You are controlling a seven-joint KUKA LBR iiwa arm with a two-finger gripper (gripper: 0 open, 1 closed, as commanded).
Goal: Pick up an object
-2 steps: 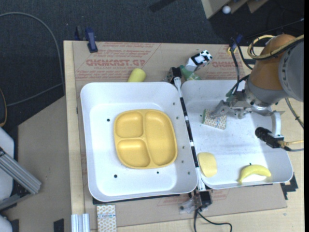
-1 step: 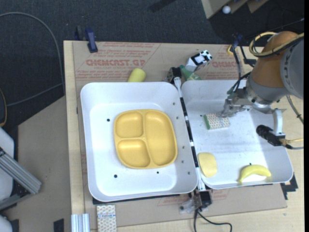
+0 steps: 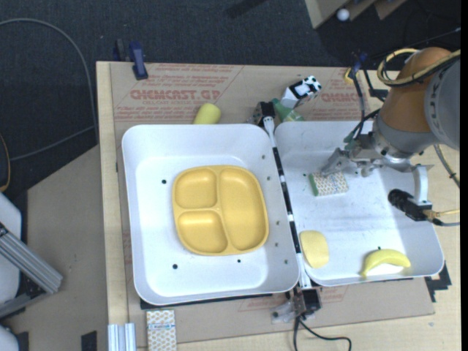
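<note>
The right bin (image 3: pixel 365 210) holds three things. A small speckled sponge with a green edge (image 3: pixel 328 184) lies near its back left. A pale yellow slab (image 3: pixel 315 248) sits at the front left, and a yellow banana (image 3: pixel 386 262) at the front right. My gripper (image 3: pixel 346 162) hangs low over the back of this bin, just above and to the right of the sponge, close to its far corner. I see nothing held in it. The grey arm with its orange band (image 3: pixel 409 93) comes in from the right.
The left bin (image 3: pixel 146 196) carries a yellow divided plate (image 3: pixel 219 210). On the bench behind the bins lie a yellow cylinder (image 3: pixel 208 113), a black-and-white toy (image 3: pixel 302 91) and a blue clamp (image 3: pixel 137 59). A black cable part (image 3: pixel 409 205) hangs over the right bin's right side.
</note>
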